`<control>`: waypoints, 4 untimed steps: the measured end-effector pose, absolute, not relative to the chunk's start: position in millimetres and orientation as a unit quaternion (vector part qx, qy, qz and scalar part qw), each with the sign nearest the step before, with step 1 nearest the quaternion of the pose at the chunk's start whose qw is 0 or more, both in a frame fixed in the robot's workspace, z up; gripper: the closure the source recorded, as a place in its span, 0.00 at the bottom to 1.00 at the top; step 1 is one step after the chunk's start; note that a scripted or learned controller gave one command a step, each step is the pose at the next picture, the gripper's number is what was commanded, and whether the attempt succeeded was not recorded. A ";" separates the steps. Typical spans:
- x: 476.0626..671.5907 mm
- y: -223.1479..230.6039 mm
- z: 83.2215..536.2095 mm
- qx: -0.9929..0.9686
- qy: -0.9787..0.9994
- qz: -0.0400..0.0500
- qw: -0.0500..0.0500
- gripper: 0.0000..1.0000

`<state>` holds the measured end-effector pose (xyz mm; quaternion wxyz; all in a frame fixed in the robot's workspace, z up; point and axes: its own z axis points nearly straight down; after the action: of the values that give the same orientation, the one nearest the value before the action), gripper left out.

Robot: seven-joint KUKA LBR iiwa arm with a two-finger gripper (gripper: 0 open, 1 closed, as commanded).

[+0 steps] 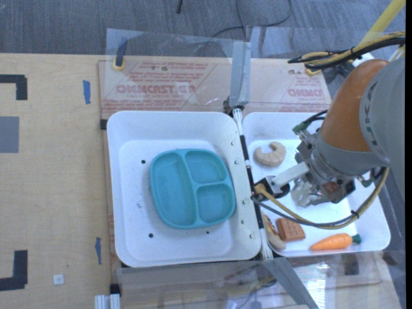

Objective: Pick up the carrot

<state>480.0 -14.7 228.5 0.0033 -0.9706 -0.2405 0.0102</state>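
Observation:
The orange carrot [331, 242] with a green stem lies on its side near the front edge of the right bin [381, 232]. My gripper [308, 195] hangs over the middle of that bin, above and to the left of the carrot and apart from it. The wrist's bulk and cables hide the fingertips.
A croissant [270, 154] lies at the back left of the right bin. A brown waffle [290, 230] and a pale item [273, 234] sit at its front left. The left bin [129, 140] holds a teal divided plate [192, 187]. Black and yellow cables loop under the wrist.

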 end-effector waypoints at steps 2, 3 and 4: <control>478.6 2.2 189.3 -0.977 -0.214 0.003 0.002 1.00; 478.8 0.9 198.3 -0.977 -0.213 0.003 0.002 1.00; 479.1 -0.4 207.4 -0.977 -0.212 0.004 0.002 1.00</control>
<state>479.1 -0.4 207.4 0.0021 -0.9773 -0.2117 0.0043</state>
